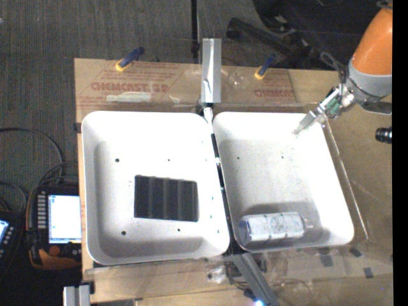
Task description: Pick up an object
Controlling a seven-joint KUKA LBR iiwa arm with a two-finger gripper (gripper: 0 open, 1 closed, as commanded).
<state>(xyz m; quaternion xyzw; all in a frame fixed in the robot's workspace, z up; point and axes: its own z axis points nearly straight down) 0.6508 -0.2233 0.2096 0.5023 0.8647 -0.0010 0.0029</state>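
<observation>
The arm (375, 50) leans in from the right, its orange band high at the frame's edge, and the gripper (299, 130) angles down-left over the far right corner of the right bin (341, 190); whether it's open or closed, I can't tell. Nothing's visible in its grasp. The pale cylindrical bottle (272, 227) lies on its side at that bin's near wall, well apart, and a dark ribbed block (166, 198) sits flat in the left bin (102, 171).

Dark grey carpet floor (95, 18), brown board (153, 85) with two clamps (129, 58), black cables (25, 145), small screen (60, 218) at left.
</observation>
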